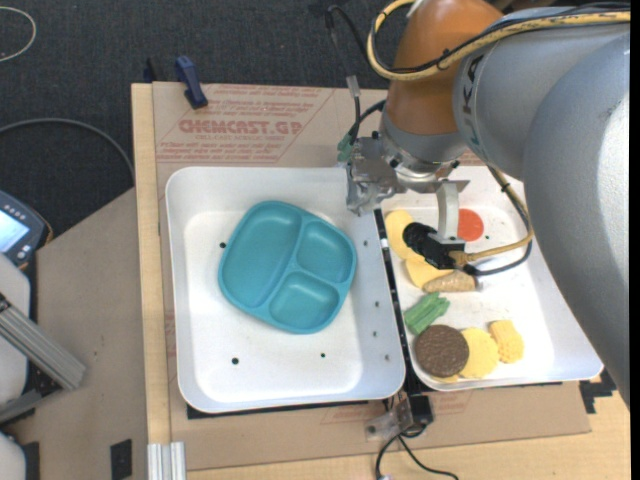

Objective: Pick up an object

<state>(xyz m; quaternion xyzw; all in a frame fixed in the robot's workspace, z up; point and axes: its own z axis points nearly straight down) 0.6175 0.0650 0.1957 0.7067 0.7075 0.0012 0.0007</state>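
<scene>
The right bin [560,328] holds several toy foods: a yellow piece [399,230], a red tomato [471,225], a tan bread piece [450,282], a green pod [427,313], a brown cookie [441,350], a yellow disc [480,354] and a yellow corn piece [509,340]. My gripper [366,194] hangs low at the back of the bins, over the wall between them, just left of the yellow piece. Nothing shows in its grasp. The arm's bulk hides the right bin's back part.
A teal divided plate [288,265] lies in the middle of the left bin [200,348]. A blue clip [190,80] sits on the cardboard behind the bins. The arm covers the upper right.
</scene>
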